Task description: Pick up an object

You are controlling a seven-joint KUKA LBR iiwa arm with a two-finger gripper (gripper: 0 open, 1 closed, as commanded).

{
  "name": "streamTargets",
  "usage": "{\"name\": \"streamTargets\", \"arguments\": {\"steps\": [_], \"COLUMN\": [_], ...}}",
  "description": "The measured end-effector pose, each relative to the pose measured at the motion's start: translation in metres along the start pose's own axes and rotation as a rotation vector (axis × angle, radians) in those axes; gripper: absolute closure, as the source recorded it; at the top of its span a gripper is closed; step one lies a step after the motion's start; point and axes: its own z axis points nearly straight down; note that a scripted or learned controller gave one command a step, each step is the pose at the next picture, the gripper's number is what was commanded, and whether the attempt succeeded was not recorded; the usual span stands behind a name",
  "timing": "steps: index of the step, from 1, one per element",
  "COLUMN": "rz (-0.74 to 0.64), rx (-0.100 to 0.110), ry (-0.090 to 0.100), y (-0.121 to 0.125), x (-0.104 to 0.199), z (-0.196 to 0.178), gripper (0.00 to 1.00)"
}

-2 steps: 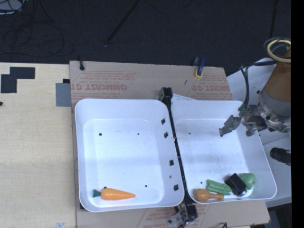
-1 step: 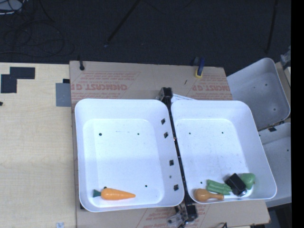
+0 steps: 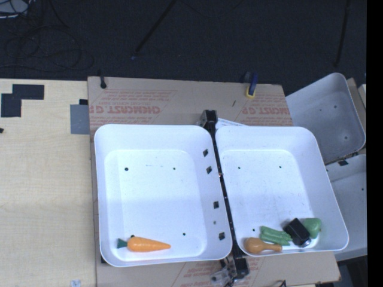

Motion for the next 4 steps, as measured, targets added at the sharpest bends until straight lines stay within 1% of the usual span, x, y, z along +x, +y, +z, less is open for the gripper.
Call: {"name": "streamTargets", "arguments": {"steps": [1, 3, 4], "rz": [0.007, 0.008, 0.006], "rx": [0.003, 0.001, 0.002], "ry": [0.004, 0.002, 0.002], "y": [0.043, 0.043, 0.044], "x": [0.053, 0.182, 0.257], "z": [0.058, 0.063, 0.074], "gripper": [1.0, 1.0, 1.0]}}
